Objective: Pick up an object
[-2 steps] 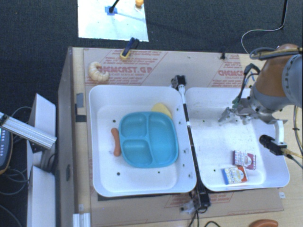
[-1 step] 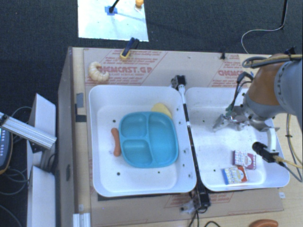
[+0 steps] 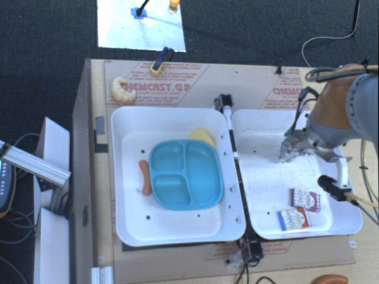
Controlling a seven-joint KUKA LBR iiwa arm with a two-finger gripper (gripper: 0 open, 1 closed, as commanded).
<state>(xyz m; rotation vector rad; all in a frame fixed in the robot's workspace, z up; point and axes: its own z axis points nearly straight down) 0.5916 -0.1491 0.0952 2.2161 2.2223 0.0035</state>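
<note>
Jaws (image 3: 288,152) low over bare floor of right bin (image 3: 260,218); open or closed, I can't tell. 2 small cartons (image 3: 305,199) (image 3: 294,219) lie well apart toward the front. Risk: closing on nothing.

Bench (image 3: 195,81): two white bins (image 3: 133,218), clamp (image 3: 161,60), curled toy (image 3: 122,90).

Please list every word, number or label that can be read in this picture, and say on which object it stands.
"CAST": a fragment of the red print on the cardboard sheet under the bins; the rest of that print is too blurred to read.
Two small cartons in the right bin: print too small to read.
</note>
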